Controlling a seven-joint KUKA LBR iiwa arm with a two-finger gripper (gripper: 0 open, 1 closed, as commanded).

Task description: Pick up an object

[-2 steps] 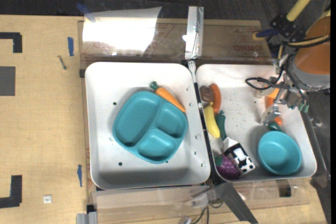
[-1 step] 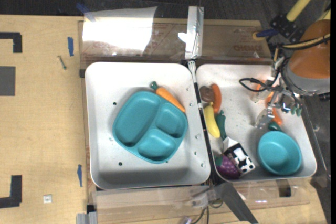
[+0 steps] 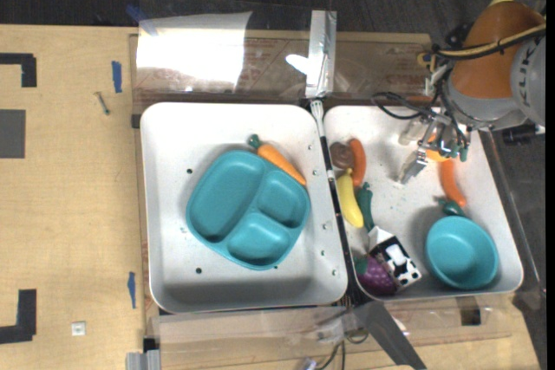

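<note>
I have two white bins side by side; the left bin carries a teal divided tray with one carrot lying at the tray's 1 o'clock edge. The right bin is where my arm comes in from 2 o'clock, and it holds a teal bowl at the bin's 5 o'clock corner, a banana, a second carrot, grapes and a small cow toy. My gripper hangs over the bin's upper middle; I cannot tell how it is set, and I see nothing held in it. The second carrot is my likeliest pick: it lies just beside the gripper at about 4 o'clock, its long axis running roughly 12 to 6, with the green end touching the bowl's rim.
</note>
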